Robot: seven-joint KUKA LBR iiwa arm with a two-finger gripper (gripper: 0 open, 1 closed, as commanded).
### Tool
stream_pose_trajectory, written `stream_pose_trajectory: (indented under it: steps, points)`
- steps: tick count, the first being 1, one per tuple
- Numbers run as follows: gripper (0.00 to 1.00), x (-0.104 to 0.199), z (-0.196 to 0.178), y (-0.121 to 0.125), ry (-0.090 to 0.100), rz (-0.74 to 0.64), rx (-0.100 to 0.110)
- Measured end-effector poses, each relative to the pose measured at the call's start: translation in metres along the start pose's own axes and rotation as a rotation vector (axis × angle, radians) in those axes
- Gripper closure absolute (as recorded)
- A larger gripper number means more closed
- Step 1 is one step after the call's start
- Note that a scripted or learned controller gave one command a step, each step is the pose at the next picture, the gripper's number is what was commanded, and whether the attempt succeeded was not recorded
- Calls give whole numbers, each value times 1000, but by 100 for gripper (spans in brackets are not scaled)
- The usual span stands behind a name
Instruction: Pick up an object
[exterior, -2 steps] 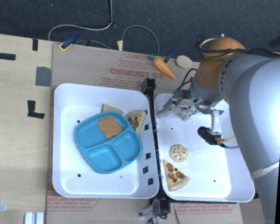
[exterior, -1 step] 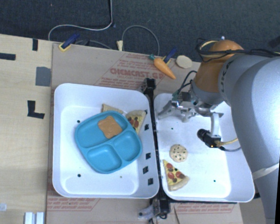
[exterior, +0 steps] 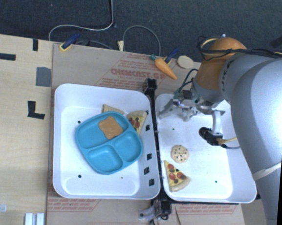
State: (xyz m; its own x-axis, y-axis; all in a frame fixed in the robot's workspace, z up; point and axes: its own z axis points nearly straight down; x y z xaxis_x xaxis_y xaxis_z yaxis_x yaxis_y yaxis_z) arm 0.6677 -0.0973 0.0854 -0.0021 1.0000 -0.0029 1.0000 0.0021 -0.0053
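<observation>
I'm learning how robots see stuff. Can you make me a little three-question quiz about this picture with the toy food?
1. True or false: the cookie lies in the same bin as the blue tray.
2. Which toy lies outside both bins, on the cardboard behind them? A) pizza slice B) carrot C) cookie
3. Fill in: the brown toast piece rests on the blue ____.

Key
1. False. The cookie is in the right bin, near a pizza slice; the tray sits in the left bin.
2. B.
3. Tray.
</observation>
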Motion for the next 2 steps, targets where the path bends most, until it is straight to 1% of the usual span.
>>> stream_pose_trajectory:
  steps: [1,2]
  points:
    - [0,3,-1,-56,1,2,-10]
    - [0,-32,0,4,2,0,-11]
